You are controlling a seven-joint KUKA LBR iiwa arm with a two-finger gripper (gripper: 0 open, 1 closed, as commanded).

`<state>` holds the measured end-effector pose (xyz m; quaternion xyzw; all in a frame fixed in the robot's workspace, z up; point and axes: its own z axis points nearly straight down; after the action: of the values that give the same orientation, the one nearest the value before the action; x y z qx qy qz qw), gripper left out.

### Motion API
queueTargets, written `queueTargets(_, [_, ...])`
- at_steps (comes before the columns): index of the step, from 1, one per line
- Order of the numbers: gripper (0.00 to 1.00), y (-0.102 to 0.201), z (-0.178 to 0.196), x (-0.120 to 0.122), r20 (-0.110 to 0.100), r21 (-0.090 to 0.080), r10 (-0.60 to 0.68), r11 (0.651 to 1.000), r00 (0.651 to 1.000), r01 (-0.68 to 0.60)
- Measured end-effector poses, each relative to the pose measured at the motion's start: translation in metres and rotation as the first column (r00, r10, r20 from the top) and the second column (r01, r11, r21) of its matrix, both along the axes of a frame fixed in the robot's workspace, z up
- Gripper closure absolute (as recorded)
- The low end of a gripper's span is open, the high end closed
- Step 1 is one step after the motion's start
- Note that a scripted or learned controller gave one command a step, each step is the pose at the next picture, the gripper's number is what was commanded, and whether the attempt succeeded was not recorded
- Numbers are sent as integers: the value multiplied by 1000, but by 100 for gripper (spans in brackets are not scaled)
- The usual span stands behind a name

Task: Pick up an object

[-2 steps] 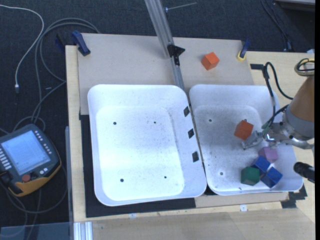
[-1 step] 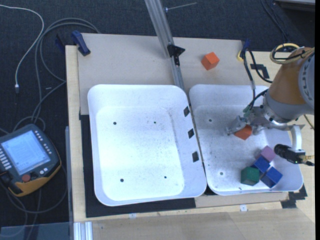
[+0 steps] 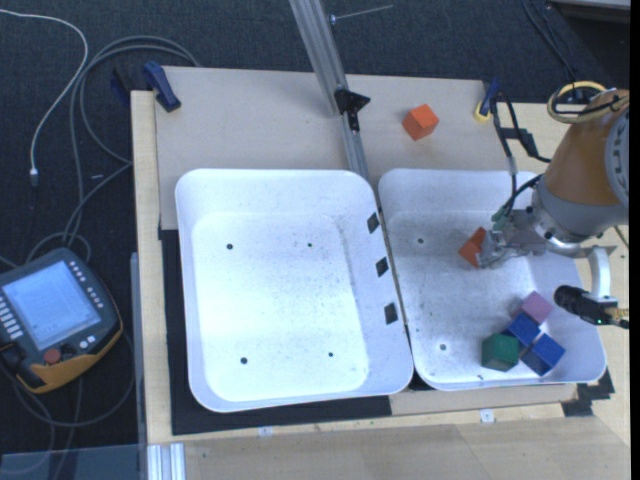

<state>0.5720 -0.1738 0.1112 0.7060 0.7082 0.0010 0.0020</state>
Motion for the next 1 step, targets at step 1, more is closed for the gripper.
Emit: queueTargets(1, [0, 0, -1, 0, -2, 0, 0, 1000, 1000, 0])
